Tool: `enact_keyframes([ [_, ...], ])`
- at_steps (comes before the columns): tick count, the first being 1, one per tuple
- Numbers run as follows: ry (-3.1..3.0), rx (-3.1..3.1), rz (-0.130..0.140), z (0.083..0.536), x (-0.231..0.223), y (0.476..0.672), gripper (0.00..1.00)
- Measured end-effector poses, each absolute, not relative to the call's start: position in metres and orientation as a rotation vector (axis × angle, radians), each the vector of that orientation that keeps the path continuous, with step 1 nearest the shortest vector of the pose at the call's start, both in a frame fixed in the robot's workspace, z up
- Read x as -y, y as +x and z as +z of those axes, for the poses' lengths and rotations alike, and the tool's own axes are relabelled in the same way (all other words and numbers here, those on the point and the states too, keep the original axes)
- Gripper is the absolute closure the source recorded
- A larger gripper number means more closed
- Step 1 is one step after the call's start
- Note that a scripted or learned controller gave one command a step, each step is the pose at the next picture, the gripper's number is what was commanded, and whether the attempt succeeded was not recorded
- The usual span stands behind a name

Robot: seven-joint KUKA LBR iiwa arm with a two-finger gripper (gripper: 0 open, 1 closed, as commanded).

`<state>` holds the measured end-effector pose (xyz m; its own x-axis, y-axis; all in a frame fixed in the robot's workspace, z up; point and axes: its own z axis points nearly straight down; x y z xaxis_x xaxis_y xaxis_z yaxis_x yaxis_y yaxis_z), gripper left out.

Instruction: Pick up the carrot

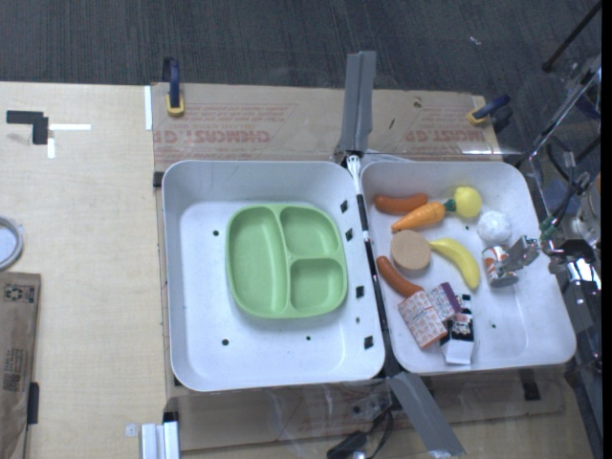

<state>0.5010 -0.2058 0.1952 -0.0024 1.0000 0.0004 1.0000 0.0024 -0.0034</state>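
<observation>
You've got the carrot (420, 217) lying in the right bin (535, 344), touching the sausage (400, 202) behind it.

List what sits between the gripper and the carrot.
In the camera view, the gripper is at the right bin's right side and the carrot is up-left. Between them lie the white ball and the banana's upper end.

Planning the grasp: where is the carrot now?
The carrot lies in the right bin, toward its far left corner, just below a sausage and left of the lemon.
</observation>
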Motion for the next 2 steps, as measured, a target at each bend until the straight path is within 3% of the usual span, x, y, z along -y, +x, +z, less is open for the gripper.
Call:
enact_keyframes([
  [1, -2.228, 2.214, 0.003, 0.194, 0.152, 0.601, 0.0],
  [2, -2.17, 2.274, 0.001, 0.101, 0.108, 0.655, 0.0],
])
